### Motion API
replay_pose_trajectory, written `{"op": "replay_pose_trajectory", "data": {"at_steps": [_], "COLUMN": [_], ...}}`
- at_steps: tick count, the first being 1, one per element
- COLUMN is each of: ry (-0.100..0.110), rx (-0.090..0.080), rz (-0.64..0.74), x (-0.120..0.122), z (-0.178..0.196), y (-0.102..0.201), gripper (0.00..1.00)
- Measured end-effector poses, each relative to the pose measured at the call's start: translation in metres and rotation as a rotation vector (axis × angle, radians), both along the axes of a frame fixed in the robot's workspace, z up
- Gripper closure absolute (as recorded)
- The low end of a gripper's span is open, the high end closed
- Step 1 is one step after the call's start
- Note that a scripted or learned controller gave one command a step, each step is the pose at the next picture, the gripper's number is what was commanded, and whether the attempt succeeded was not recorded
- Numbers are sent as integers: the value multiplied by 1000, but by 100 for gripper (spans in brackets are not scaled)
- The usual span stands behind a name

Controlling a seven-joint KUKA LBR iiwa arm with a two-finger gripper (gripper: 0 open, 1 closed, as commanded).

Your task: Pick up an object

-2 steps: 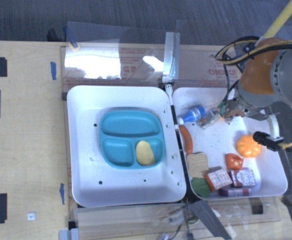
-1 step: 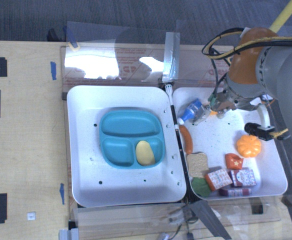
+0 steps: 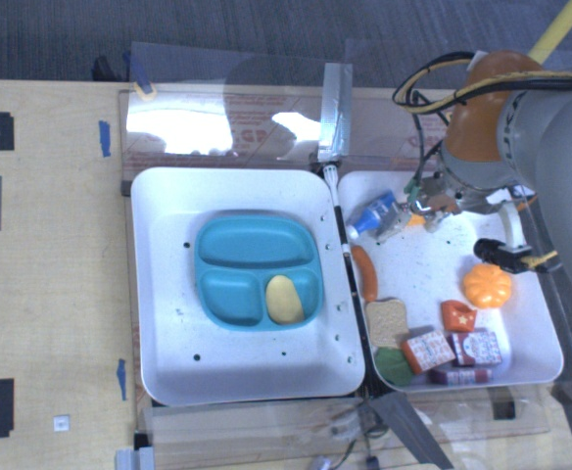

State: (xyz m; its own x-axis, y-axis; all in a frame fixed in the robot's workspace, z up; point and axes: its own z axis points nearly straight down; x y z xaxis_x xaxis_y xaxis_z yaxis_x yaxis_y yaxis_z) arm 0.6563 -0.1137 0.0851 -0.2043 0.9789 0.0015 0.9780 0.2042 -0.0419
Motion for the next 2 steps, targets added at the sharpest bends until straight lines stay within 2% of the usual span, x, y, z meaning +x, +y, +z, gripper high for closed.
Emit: {"op": "replay_pose_trajectory", "data": {"at_steps": [1,2], "ry": [-9,-49], "rx": [-3,7], "rz": [2,82], "x": [2,12], "z": [12,64], "y": [0,12], "gripper": [100,100]}}
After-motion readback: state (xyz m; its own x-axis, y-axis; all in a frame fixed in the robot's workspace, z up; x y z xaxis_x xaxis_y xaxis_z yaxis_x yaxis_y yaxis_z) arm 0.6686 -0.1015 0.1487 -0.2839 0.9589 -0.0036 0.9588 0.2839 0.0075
